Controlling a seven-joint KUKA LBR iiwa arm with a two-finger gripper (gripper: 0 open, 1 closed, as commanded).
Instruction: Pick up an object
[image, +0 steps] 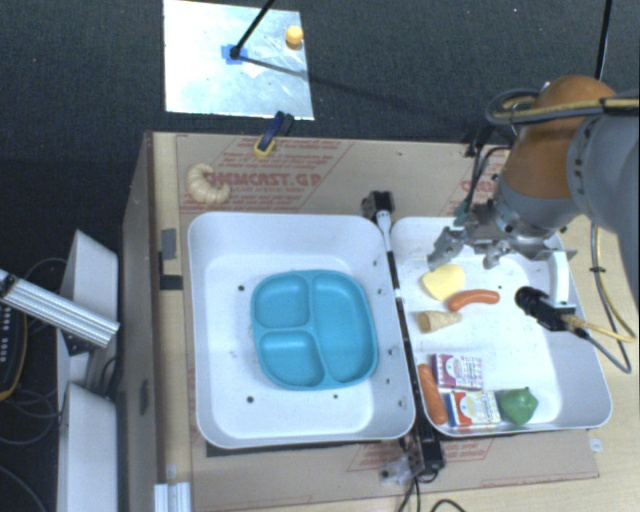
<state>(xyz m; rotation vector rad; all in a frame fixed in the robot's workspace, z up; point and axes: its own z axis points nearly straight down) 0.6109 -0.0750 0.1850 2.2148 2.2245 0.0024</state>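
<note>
The bench (300, 180) carries my two white bins side by side, their inner rims touching down the middle. The left bin (230, 240) holds just a blue plate (313, 328) set near its centre, with bare floor all round it out to the walls. My arm (560, 150) comes in from the right over the far end of the right bin (575, 375), whose right half lies open. Two cartons (460, 371) sit together at that bin's near end, and a carrot (430, 392) lies tight along the left wall just beside them, which leaves little room on that side. A green pepper (517, 404) rests near the front rim, right of the cartons. Further up, a yellow piece (444, 281) lies close to the left wall, a sausage (472, 298) just to its right, and a small beige cone (437, 320) below the two. My gripper (465, 255) hangs over the yellow piece, fingers spread and nothing between them; from this slant I cannot tell whether a fingertip touches it.
</note>
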